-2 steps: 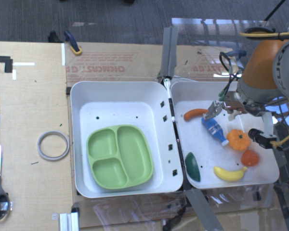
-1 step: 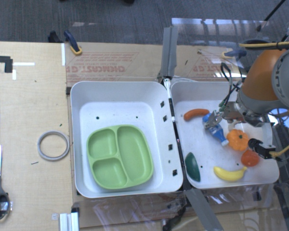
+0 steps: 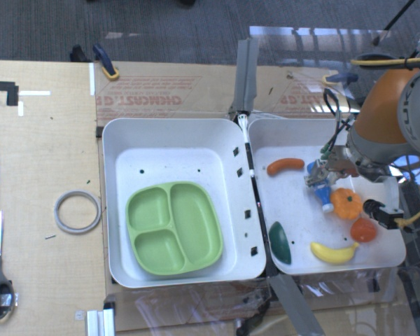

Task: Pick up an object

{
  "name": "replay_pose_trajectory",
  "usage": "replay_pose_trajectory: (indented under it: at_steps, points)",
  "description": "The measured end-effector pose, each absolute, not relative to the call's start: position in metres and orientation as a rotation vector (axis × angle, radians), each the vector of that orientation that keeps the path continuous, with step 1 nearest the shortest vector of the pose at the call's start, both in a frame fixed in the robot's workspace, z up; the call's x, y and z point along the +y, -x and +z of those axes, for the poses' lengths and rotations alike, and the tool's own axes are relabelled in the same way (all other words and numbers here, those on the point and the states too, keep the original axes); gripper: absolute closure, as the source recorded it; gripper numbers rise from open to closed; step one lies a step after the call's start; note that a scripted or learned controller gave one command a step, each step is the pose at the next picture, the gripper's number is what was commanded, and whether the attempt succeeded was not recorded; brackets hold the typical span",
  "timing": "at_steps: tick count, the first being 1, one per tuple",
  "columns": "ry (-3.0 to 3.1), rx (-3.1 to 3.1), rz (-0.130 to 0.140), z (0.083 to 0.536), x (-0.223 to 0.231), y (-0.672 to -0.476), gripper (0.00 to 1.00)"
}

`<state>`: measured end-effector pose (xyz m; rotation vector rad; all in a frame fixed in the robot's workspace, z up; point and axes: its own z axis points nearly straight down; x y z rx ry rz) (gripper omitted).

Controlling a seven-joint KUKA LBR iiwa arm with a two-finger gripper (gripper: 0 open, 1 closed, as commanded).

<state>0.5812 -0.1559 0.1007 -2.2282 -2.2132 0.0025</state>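
While my claw (image 3: 320, 177) sits low in the right-hand white bin (image 3: 294, 135), right of frame centre, over a small blue-and-white bottle (image 3: 325, 196), I cannot tell its state; next I'd confirm a grip, then lift.

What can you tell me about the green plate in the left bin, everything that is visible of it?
The green plate is pale green, looks like smooth plastic, and has rounded corners. Raised ridges split it into three compartments: one long section on its right side and two smaller ones on its left. It lies flat, right side up, slightly rotated, on the floor of the left bin, toward the near edge. Nothing lies in its compartments, and nothing but the bin touches it.
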Motion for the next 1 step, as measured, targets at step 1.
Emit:
replay_pose_trajectory:
  at_steps: [1]
  points:
    - [2.221, -2.222, 0.002, 0.1914, -0.0644, -0.5941, 1.0]
